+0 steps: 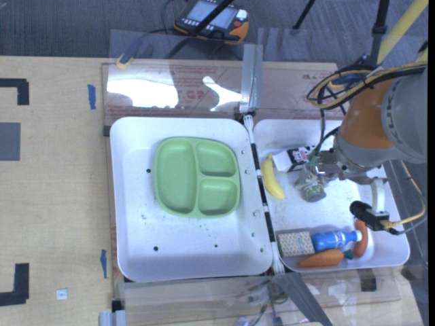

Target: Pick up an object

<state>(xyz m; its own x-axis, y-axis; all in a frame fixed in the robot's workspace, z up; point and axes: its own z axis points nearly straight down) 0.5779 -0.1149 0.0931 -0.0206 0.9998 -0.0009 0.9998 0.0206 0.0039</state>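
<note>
My gripper (313,176) hangs over the middle of the right bin (394,253), at the end of the grey arm with the orange band. Directly beneath it lies a small round grey-green object (313,193), touching or nearly touching the gripper's tip. A yellow banana (272,178) lies to the left, along the bin's left wall. A small black and white item (298,156) sits just behind the gripper. Along the front of the bin lie a blue bottle (333,239), an orange carrot (321,259) and a speckled sponge-like block (293,242).
The left bin (129,236) holds a green divided plate (197,176). A red and white object (364,242) lies at the blue bottle's right end. A metal divider (258,182) separates the two bins. Yellow cables loop over the arm at upper right.
</note>
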